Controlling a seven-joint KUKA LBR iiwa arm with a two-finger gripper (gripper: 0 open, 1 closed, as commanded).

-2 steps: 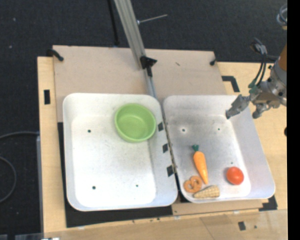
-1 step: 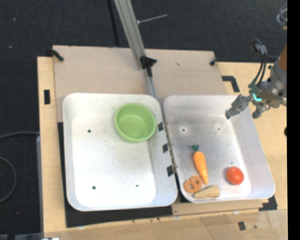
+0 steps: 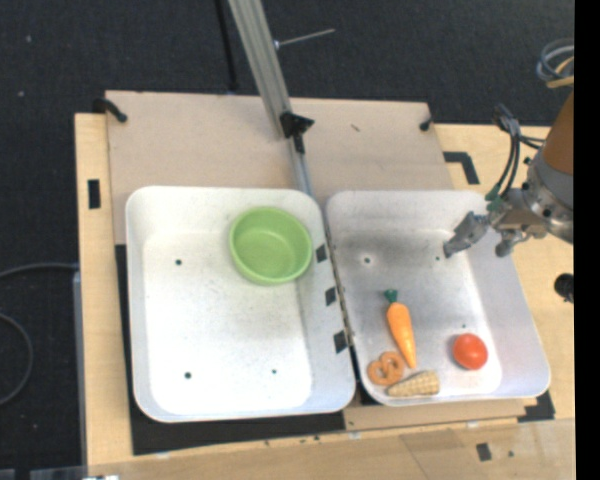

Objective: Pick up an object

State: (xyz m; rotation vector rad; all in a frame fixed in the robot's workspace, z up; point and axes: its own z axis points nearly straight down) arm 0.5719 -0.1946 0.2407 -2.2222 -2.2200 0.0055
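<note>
Reaching in from three o'clock, the arm (image 3: 552, 173) hangs its gripper (image 3: 486, 236) over the upper right part of the right bin (image 3: 420, 218). Its two fingers (image 3: 466, 236) are spread wide with nothing between them, and they sit above bare white floor.

Down at the five o'clock end of that bin lie the small things: a carrot (image 3: 401, 330) pointing its green top toward twelve o'clock, a pretzel (image 3: 385, 368) touching the carrot's lower tip, a corn cob (image 3: 414, 384) just beside the pretzel against the near wall, and a tomato (image 3: 469, 352) off at three o'clock from the carrot. All four are well apart from the gripper.

The left bin (image 3: 180, 308) holds a green bowl (image 3: 270, 246), upright, toward its one o'clock corner. Both bins rest side by side on the bench (image 3: 100, 148).
</note>
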